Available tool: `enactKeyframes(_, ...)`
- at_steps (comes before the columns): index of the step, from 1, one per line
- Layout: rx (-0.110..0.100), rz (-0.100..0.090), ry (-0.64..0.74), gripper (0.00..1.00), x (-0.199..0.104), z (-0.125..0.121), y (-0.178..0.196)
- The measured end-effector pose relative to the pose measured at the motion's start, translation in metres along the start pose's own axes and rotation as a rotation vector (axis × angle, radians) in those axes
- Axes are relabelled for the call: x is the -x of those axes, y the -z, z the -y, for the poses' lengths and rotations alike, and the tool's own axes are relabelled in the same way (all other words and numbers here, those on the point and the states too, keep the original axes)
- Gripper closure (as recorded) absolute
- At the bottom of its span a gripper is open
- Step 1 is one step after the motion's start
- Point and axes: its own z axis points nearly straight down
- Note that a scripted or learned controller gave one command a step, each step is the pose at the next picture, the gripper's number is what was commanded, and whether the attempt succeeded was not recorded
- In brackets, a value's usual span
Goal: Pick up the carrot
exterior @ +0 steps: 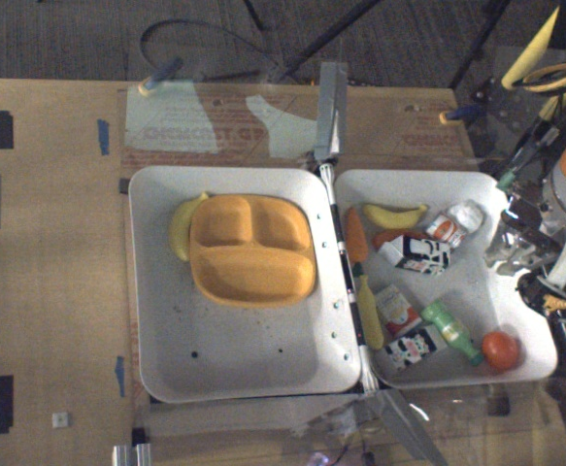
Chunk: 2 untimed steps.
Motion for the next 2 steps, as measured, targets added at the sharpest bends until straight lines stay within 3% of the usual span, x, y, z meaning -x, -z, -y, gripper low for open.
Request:
enactKeyframes(1,-0.005,0.000,-0.069,1.00,-0.017,-0.001,-0.138)
enactKeyframes(2,-0.001,0.000,-0.484,1.00,-0.075,-0.009,0.071)
